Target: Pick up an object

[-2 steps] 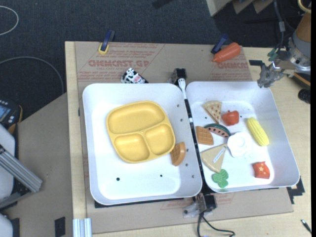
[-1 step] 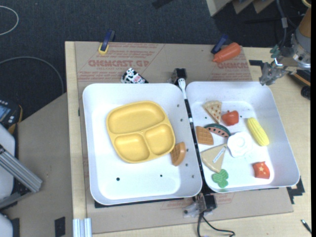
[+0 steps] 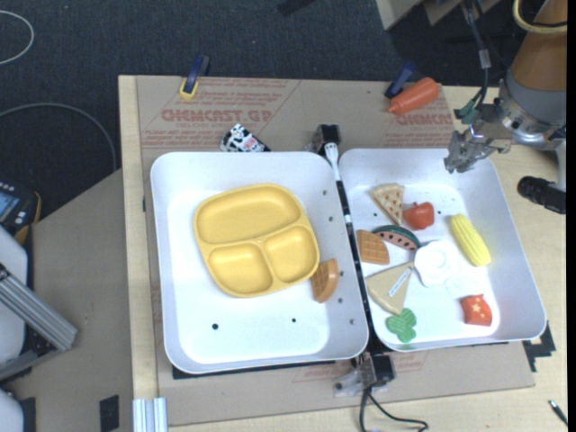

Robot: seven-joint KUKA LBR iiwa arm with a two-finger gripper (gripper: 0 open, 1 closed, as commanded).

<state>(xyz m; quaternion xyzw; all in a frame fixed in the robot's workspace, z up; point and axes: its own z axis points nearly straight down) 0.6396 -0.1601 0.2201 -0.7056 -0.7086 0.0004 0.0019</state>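
A yellow three-compartment plate (image 3: 255,238) lies tilted in the left white bin (image 3: 180,331). Behind the bins, on the cardboard-coloured board (image 3: 144,151), sit a yellow-and-blue clamp (image 3: 192,77) at the back left, an orange-handled clamp (image 3: 411,94) at the back right — and a small black-and-white patterned piece (image 3: 242,139) near the left bin's back rim.

1. We see the gripper (image 3: 462,157) over the far edge of the right bin (image 3: 517,268), with bare white floor just beneath it.
2. In that bin the corn cob (image 3: 470,239), tomato (image 3: 418,214), pizza slice (image 3: 389,201), watermelon slice (image 3: 397,236) and white cup (image 3: 433,263) crowd the middle, leaving narrow gaps.
3. The red piece (image 3: 477,310) sits apart near the front corner.
4. In the left bin (image 3: 171,241) the yellow tray (image 3: 256,238) fills the middle; we find open floor along its front.
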